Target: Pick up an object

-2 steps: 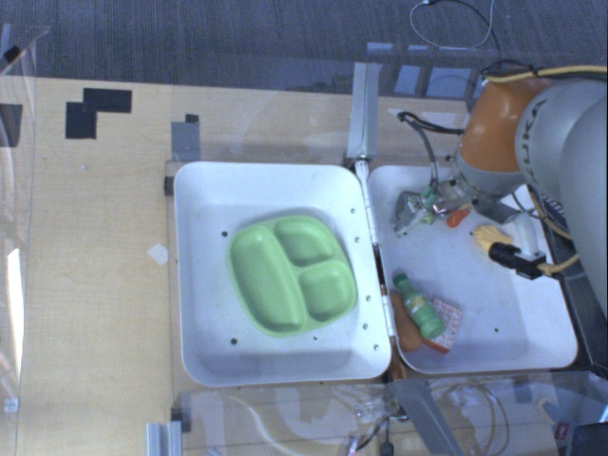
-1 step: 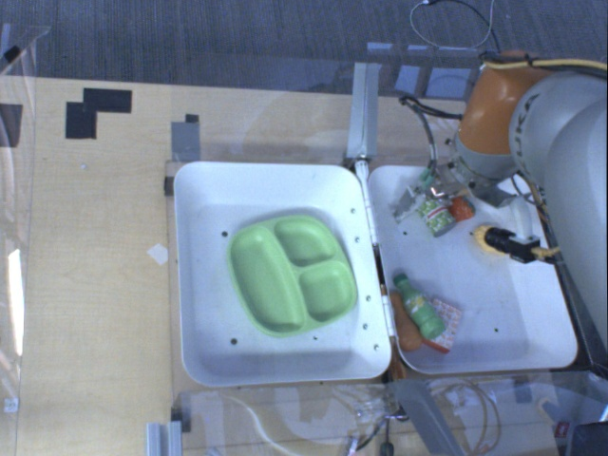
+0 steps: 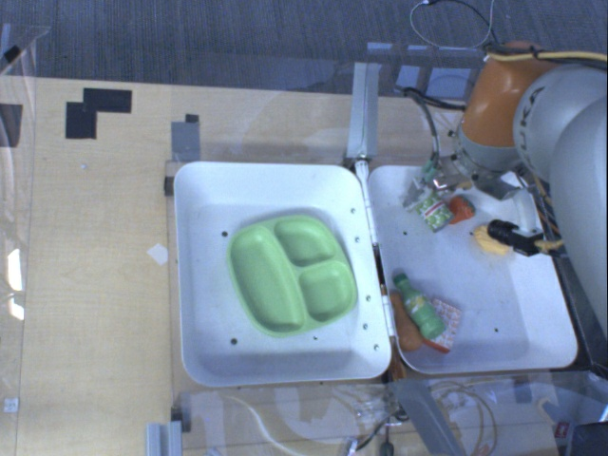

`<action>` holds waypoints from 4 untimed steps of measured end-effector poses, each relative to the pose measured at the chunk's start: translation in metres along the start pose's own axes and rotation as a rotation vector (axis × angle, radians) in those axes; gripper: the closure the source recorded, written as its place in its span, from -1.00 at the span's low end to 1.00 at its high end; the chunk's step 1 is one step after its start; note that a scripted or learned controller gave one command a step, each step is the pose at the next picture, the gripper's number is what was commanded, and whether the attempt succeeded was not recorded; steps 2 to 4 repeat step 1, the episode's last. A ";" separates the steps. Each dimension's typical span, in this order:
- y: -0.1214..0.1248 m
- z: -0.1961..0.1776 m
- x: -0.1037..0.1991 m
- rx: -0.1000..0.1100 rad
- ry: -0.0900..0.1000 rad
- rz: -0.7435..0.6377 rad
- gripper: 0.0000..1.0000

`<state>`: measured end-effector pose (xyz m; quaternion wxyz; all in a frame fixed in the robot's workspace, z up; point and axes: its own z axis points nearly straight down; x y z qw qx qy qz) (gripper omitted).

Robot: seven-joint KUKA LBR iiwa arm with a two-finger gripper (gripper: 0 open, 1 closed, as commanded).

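My gripper (image 3: 429, 190) hangs low over the far left part of the right bin (image 3: 513, 340), under the orange band of the arm. Right below it lies a small green and white packet (image 3: 438, 216), with a red object (image 3: 462, 209) touching the packet's right side. Whether the gripper touches either one is hidden by the wrist. A yellow object (image 3: 487, 242) lies a little to the right of these. Near the bin's front left, a green bottle (image 3: 419, 309) lies across an orange object (image 3: 407, 331) and a red and white packet (image 3: 445, 319).
The left bin (image 3: 199, 350) holds a green divided plate (image 3: 293, 274) in its middle. A raised divider (image 3: 372, 245) separates the two bins. The arm's grey body covers the right bin's far right corner.
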<state>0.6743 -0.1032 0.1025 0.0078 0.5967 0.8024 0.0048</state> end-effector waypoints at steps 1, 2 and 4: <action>-0.005 -0.085 0.026 0.010 0.003 0.188 1.00; -0.005 -0.085 0.026 0.010 0.003 0.188 1.00; -0.005 -0.085 0.026 0.010 0.003 0.188 1.00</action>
